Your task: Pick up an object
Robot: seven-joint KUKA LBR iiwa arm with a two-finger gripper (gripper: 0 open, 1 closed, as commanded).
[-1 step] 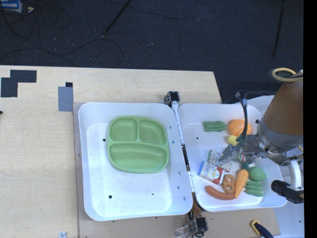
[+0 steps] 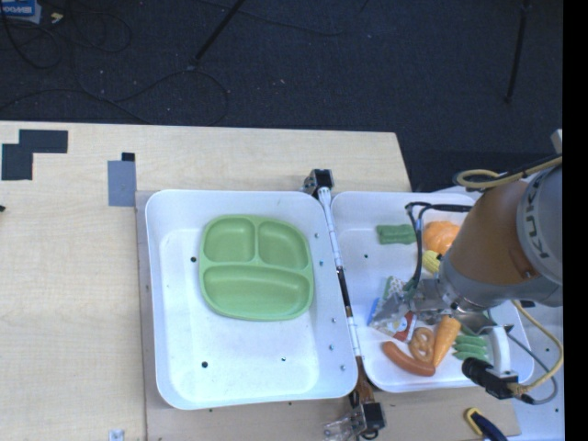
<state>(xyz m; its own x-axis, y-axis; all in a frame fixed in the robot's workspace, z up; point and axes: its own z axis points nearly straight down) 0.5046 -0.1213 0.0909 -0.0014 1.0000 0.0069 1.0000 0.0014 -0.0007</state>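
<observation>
One smooth green three-compartment plate [image 2: 256,267], glossy white bin [image 2: 175,338], orange carrot [image 2: 445,336]

The grey arm with its orange band reaches in from the right, its end effector [image 2: 401,303] pointing down-left.

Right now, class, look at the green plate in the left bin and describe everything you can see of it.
The green plate is a light green divided tray, seemingly plastic, with rounded corners. It has three hollows: two small ones along the far side and one long one along the near side. It lies flat, right way up, slightly turned, on the floor of the left bin, towards its far side. Nothing rests in it or touches it.
</observation>
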